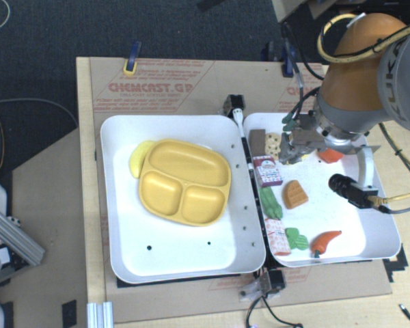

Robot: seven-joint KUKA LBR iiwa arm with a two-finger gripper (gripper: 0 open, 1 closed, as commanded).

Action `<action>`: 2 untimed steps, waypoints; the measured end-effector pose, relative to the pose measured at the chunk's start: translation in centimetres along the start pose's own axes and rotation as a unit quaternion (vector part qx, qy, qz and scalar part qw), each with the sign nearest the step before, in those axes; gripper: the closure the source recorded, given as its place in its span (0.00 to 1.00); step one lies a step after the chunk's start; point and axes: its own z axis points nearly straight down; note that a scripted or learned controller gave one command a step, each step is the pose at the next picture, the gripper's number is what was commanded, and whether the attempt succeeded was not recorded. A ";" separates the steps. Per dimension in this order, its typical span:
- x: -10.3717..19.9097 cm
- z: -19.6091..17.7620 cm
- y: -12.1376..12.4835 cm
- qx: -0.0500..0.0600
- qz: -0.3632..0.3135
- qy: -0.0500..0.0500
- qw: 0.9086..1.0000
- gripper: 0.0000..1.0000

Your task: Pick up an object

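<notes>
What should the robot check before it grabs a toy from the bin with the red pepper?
1. Toys to pick in the right bin: ok. The pepper, bread and pink box lie there.
2. Arm over that bin: ok. It hangs above the bin's upper part.
3. Already holding something: cannot tell. The arm hides that spot.
4. Bread uncovered: ok. Nothing lies on it.
5. Yellow plate out of the way: ok. It sits in the left bin, away from the arm.
</notes>
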 end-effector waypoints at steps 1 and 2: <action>0.1 -0.6 0.3 -0.003 0.000 -0.001 1.000 1.00; 1.6 -0.6 0.7 -0.003 0.000 0.000 1.000 1.00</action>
